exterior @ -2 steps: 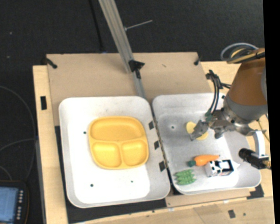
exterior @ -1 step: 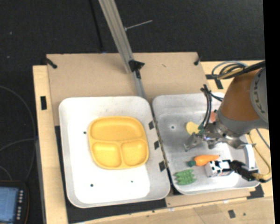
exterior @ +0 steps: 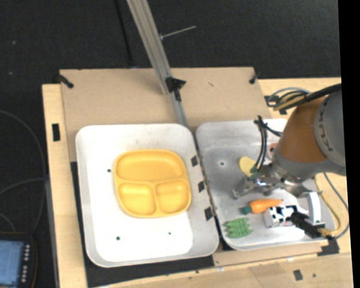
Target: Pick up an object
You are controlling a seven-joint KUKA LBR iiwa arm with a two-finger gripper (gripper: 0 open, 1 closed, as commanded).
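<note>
Several small objects lie in the right bin [exterior: 219,141]. A yellow piece [exterior: 247,164] sits near the bin's middle. An orange carrot [exterior: 265,205] lies below it, a green leafy piece [exterior: 238,228] rests near the front edge, and a black-and-white toy [exterior: 281,215] is to the carrot's right. My gripper [exterior: 251,186] hangs low over the right bin, between the yellow piece and the carrot. Nothing can be seen held in it. The wrist and orange band [exterior: 300,137] hide part of the bin's right side.
The left bin [exterior: 100,235] holds a yellow divided plate [exterior: 152,181]. A metal pole [exterior: 157,51] rises at the back between the bins. Cables [exterior: 289,97] lie at the back right, and a small screen [exterior: 11,260] sits off the bench at the lower left.
</note>
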